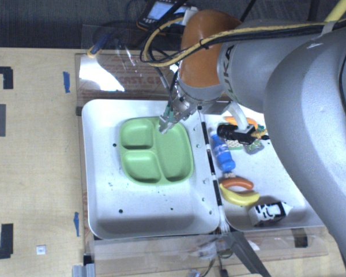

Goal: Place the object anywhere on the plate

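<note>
Camera view. One gripper (168, 122) hangs over the upper right edge of the one green plate (155, 154), which has three compartments and sits in the left bin (104, 212). Whether the gripper is clenched, released or carrying anything cannot be told here.

The loose things that could be the task's object lie in the right bin (259, 178), apart from the plate:
- one blue bottle (224, 154)
- one banana (239, 198)
- one orange piece (237, 183) touching the banana
- one black-and-white item (270, 210)
- a small cluster near the top, too jumbled to count

Bins: two.

The bottle looks light, stiff and smooth, and would likely roll, so it is best pinched across its body. The banana also looks light and is best taken across its middle.
</note>
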